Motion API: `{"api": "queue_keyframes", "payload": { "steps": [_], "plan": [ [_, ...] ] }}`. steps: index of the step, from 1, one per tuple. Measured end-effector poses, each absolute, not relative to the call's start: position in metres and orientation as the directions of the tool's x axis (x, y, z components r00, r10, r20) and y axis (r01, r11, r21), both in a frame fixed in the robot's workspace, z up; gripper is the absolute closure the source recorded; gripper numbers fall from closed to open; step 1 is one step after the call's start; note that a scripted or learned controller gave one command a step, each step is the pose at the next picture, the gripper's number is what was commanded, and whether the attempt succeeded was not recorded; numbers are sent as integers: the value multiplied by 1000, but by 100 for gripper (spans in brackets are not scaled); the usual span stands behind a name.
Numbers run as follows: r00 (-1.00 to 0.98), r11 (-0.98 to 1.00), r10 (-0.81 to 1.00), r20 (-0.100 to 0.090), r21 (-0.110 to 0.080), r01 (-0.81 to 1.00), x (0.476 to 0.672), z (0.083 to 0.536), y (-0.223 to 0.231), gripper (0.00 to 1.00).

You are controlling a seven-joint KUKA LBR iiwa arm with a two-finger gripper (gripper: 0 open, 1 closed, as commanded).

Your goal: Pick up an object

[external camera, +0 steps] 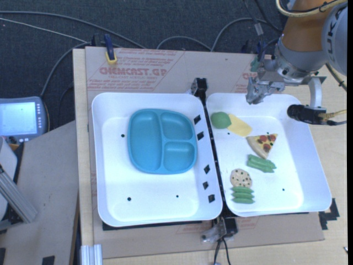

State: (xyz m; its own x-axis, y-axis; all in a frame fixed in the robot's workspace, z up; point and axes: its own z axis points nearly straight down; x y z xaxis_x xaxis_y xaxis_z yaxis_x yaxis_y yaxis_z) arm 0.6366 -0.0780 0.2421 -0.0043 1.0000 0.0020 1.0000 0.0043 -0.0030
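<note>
My gripper (256,96) hangs above the far rim of the right bin (309,164), with nothing visible between its fingers. Below and left of it lie a green round toy (220,120) and a yellow flat piece (240,127) touching it. Further toward the front sit a pizza slice (262,144), a green pea pod (260,163), a cookie (240,178) and a second green pod (242,195).
The left bin (110,192) holds a blue divided plate (162,141). A black divider with clips (207,148) runs between the bins. Cables trail behind the bench, and a small screen (21,116) stands at far left.
</note>
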Motion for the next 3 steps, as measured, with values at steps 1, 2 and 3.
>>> {"api": "queue_keyframes", "payload": {
  "steps": [1, 2, 3],
  "plan": [
    [-4, 4, 1000, 2, -3, 1000, 634, 248, -21, 100],
    [-4, 4, 1000, 1, -2, 1000, 633, 247, 38, 100],
    [-4, 4, 1000, 1, -5, 1000, 637, 225, 84, 100]
  ]
}}
